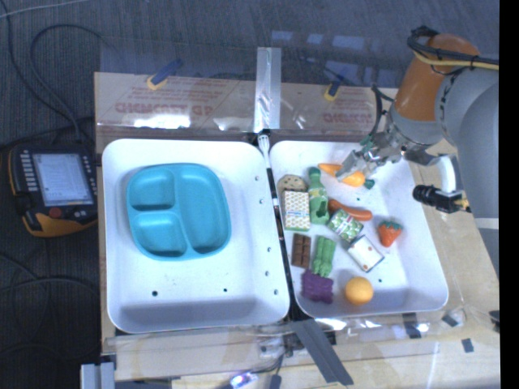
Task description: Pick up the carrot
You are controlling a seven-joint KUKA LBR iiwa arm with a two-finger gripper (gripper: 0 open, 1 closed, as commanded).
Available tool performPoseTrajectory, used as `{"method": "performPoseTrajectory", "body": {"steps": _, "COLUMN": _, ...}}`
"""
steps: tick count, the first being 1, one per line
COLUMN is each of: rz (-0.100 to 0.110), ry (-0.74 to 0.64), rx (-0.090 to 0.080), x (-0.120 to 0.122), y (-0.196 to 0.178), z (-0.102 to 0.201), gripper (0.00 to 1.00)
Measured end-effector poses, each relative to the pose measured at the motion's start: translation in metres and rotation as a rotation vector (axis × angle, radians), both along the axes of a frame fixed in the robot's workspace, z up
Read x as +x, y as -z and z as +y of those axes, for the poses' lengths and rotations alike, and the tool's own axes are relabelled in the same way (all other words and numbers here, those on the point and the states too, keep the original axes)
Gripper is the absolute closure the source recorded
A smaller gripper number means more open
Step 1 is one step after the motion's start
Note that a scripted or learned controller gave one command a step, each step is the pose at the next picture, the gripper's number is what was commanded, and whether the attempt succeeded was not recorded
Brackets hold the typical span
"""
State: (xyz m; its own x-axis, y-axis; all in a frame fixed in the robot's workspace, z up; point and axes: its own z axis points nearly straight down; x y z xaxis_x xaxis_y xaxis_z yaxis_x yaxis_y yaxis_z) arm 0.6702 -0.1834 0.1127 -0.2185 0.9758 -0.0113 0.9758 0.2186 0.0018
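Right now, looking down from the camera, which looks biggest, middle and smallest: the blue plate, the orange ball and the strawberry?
1. Blue plate, far the largest.
2. Orange ball and strawberry look about alike; I cannot rank them.

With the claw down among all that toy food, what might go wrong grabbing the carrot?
The claw sits at the right bin's far end, over a yellow-orange piece, while the carrot lies nearer the middle, so it may grab the wrong toy. The carrot is also hemmed by a green carton, which may get dragged along.
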Motion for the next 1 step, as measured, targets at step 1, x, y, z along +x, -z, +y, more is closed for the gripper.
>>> {"method": "performPoseTrajectory", "body": {"steps": 1, "rz": 0.011, "ry": 0.077, "rx": 0.010, "x": -0.0021, "y": -0.0971, "z": 0.0826, "gripper": 1.00}}
